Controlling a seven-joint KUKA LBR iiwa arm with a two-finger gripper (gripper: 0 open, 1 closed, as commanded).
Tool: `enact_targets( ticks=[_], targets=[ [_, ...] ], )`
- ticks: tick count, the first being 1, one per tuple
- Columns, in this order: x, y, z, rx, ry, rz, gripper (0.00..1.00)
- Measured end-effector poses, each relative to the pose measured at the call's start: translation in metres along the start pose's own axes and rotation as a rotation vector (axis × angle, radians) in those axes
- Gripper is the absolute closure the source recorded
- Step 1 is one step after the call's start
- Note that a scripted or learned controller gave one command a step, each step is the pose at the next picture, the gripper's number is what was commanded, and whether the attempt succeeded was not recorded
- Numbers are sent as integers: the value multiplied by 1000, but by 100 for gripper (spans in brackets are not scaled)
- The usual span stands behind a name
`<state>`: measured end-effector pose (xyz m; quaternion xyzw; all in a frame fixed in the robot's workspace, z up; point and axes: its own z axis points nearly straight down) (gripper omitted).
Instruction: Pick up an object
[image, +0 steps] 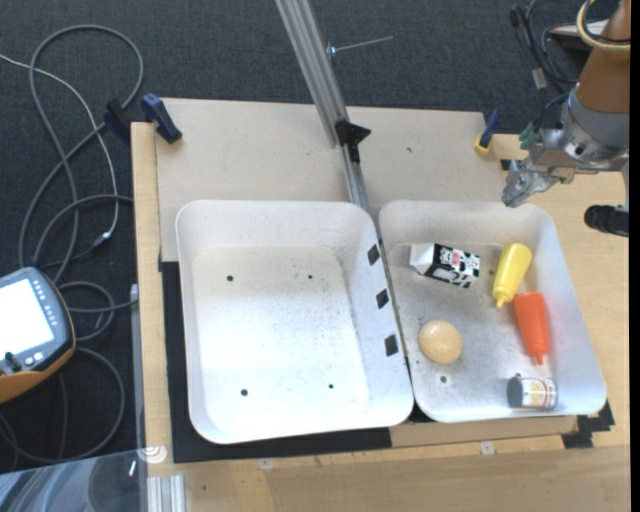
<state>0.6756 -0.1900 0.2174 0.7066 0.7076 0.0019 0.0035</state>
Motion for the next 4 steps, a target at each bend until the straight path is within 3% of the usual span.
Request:
enact_targets(
  ticks=[1,2,4],
  targets=[
    [0,2,-44,-1,0,0,100],
    [53,-7,-32,10,5,-4,100],
    [152,-26,-24,12,5,-5,100]
  ],
)
